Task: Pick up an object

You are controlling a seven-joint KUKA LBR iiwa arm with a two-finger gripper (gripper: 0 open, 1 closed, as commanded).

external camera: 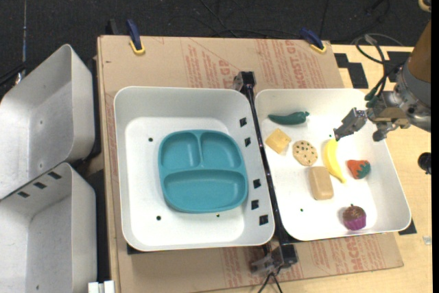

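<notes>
Tool, fingers spread and holding nothing, above the right bin just right of the banana, cookie nearby.

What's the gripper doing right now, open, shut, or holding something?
Gripper: above the right bin's far right side, near the banana's top end; nothing seen in it; open or shut cannot be told.

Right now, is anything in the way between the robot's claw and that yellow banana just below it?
Nothing visible is. The gripper hangs over the right bin, just above the top end of the banana. The closest neighbours, the cookie and the strawberry, lie to either side of the banana, apart from it.
</notes>
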